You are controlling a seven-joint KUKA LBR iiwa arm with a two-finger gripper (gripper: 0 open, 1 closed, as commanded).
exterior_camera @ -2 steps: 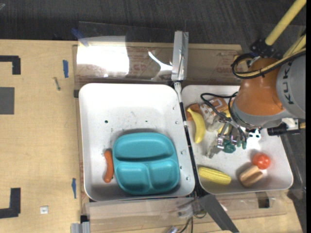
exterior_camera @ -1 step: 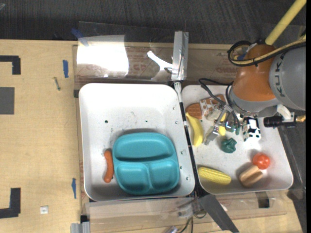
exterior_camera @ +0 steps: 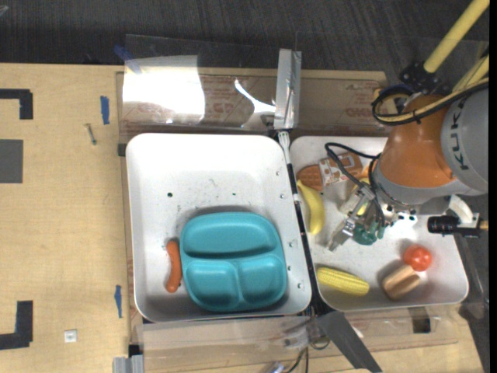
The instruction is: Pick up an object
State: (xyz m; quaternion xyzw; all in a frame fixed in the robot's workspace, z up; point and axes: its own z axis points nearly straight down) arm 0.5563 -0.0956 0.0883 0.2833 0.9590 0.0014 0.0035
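Camera view – hand (exterior_camera: pixel 351 225) low in the right bin (exterior_camera: pixel 458 290) beside the banana (exterior_camera: pixel 312 207) – whether released or clenched, cannot tell.

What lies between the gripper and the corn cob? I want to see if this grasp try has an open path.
Nothing visible. The gripper hangs over the right bin, and the corn cob lies just below it in the view, with bare bin floor between. The banana sits off to the side.

In the right bin lie a yellow banana (exterior_camera: pixel 312 207) along the left wall, a corn cob (exterior_camera: pixel 342 280) near the front, a brown bun (exterior_camera: pixel 401 280), a red tomato (exterior_camera: pixel 419 258) just beside it, and a packet (exterior_camera: pixel 335 170) at the back.
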